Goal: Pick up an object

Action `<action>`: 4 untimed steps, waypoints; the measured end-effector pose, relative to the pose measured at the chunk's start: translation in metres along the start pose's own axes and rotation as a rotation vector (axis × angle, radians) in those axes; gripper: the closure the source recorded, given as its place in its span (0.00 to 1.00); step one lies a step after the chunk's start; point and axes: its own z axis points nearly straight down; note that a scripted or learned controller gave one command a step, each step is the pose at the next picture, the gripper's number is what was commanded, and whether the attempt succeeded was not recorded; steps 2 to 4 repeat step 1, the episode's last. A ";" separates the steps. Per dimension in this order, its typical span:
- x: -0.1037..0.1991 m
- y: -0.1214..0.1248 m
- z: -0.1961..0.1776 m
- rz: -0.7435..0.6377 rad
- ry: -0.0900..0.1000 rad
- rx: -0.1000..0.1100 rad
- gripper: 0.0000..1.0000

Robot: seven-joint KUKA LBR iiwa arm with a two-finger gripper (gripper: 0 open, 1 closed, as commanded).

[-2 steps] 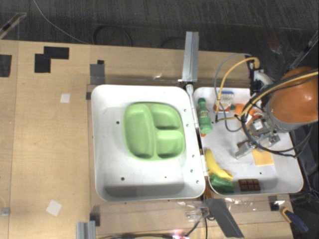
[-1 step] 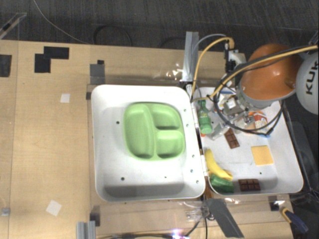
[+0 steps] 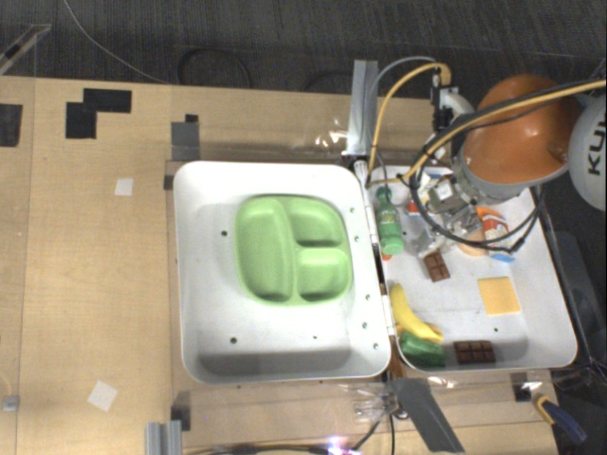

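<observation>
Starting at the left, the wooden surface (image 3: 85,282) carries a few black marks and small pale squares, and beyond its far edge lies dark carpet. Next comes the left white bin (image 3: 204,339), which holds a green divided plate (image 3: 290,248) lying flat near its middle, with one long compartment on its left and two smaller ones on its right. The right white bin (image 3: 548,335) sits just beside it, the two rims touching along a shared edge. Along that bin's left wall lies a green bottle (image 3: 389,227), and nearer the front corner a yellow banana (image 3: 411,318) rests against a green item (image 3: 422,351). Just beside these, at the front wall, lies a brown chocolate bar (image 3: 474,352). A second, smaller brown chocolate piece (image 3: 436,268) lies further back, near the middle of the bin, and a flat yellow square (image 3: 499,295) lies to its right, apart from it. An orange and white item (image 3: 491,226) peeks out at the back, partly hidden by cables. The arm (image 3: 517,140), with its orange band, reaches in from the right, and the tool (image 3: 448,207) hangs over the back of the right bin, close above the smaller chocolate piece. Cables and fittings crowd the tool, so whether it is released or clenched cannot be told, and nothing is seen between its tips.
</observation>
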 end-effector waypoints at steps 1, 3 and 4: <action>0.015 -0.021 -0.121 0.054 0.008 -0.006 1.00; 0.015 -0.021 -0.121 0.054 0.008 -0.006 1.00; 0.015 -0.021 -0.121 0.054 0.008 -0.006 1.00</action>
